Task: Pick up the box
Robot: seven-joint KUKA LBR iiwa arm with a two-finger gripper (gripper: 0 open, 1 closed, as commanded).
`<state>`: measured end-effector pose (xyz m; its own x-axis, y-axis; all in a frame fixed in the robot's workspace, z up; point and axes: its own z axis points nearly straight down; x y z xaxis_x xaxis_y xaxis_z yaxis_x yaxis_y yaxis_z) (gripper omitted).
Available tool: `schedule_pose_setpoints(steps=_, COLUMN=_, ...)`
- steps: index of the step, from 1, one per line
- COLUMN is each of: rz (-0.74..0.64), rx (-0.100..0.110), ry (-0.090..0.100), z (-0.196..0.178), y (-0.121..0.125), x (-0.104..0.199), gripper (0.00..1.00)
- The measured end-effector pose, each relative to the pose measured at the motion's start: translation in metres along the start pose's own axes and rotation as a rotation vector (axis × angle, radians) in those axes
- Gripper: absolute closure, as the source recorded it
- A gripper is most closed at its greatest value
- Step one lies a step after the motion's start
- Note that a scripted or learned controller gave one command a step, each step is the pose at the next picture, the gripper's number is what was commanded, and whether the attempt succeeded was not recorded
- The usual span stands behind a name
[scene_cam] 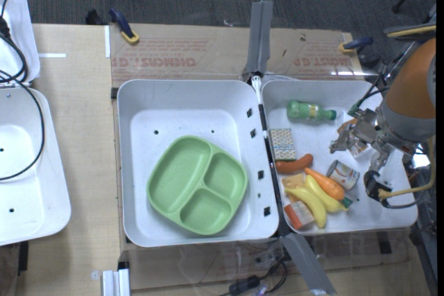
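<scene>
Camera view: the box lies flat in the right bin, against its left wall, about midway along that edge. Long axis runs from the bin's far edge toward its near edge, almost parallel to the left wall. Top face pale with a fine pattern; no print legible.

Gripper sits near the right bin's right edge, well apart from the box; cannot tell its state.

Green bottle lies on its side near the far edge. Sausage just below the box. Carrot and banana near the near edge.

Left bin carries a green divided plate.

Cardboard beyond the bins shows mirrored red lettering, unreadable.
</scene>
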<state>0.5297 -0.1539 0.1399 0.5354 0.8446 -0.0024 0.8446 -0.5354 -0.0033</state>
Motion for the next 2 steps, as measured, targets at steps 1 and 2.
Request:
schedule_pose_setpoints(steps=1, rz=0.268, rx=-0.001, ry=-0.001, z=-0.001, y=0.061, x=0.059, gripper=0.0)
schedule_pose_setpoints(steps=2, rz=0.345, rx=0.002, ry=-0.001, z=0.049, y=0.04, x=0.013, gripper=0.0)
